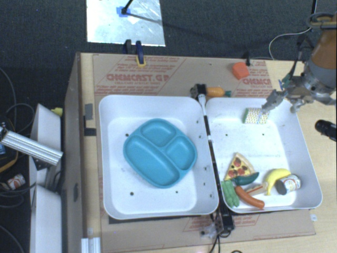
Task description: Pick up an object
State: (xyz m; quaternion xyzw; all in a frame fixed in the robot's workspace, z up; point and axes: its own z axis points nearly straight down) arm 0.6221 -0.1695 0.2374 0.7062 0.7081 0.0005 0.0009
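Two white bins are sitting side by side on the bench, and nothing is off the floor of either one yet; by my reading the pick is only just beginning, with the whole grasp and lift left to do. Starting nearest the camera, the right bin is carrying a cluster in its front corner: a red sausage is lying beside a green pod-shaped toy; a dark green piece is resting just above them; a pizza slice is pointing away toward the far wall; a banana is curling against a small can on its side. Across the divider, the left bin is holding a blue sectioned plate, lying flat near its middle. Further back in the right bin, a pale green sponge-like block is sitting alone, well apart from the front cluster; the claw is hanging just beside it, on its right and far side, slanting in from the grey arm. Whether the claw is spread or closed, I cannot tell at this size; nothing is visible in its grip. Judging by position, that block is looking like the likeliest target. Beyond the bins, an orange block and a small orange-and-green toy are sitting on the bench.
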